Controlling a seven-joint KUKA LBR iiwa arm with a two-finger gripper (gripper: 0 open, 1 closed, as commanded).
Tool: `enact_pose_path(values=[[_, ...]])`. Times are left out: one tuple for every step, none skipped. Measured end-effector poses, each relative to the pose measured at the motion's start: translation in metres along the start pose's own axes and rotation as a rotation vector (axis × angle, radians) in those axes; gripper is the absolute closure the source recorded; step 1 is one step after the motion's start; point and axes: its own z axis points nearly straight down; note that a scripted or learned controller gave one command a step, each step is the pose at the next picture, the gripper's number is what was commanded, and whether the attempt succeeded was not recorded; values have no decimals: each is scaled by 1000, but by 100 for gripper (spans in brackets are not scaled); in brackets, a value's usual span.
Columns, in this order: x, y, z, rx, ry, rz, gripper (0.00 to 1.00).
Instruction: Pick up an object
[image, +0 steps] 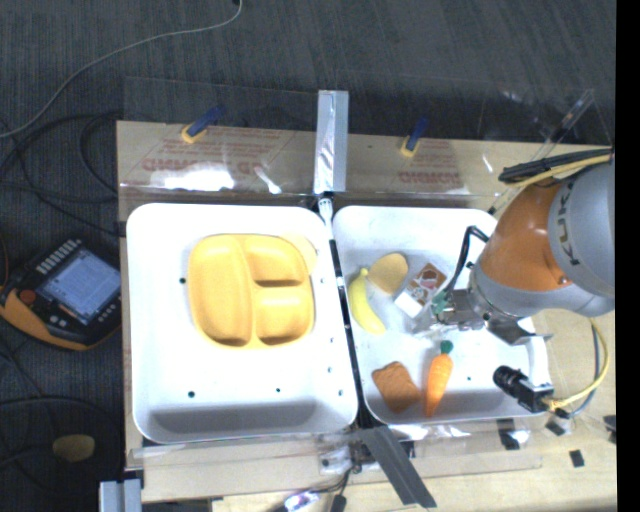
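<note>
The tool (447, 312), its grip state impossible to tell, hung just above the carrot (437, 384), right of the banana (364, 303).

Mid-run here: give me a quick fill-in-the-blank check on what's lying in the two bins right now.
1. The yellow divided tray lies in the ____ bin.
2. The carrot has a ____ top end.
3. The banana lies along the right bin's ____ wall.
4. The gripper hangs over the ____ bin.

Missing words: left; green; left; right
</note>
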Motion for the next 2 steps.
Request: enact_pose_path(values=[[0,0,0,0,0,0,0],[-47,-39,8,6,0,-33,0]])
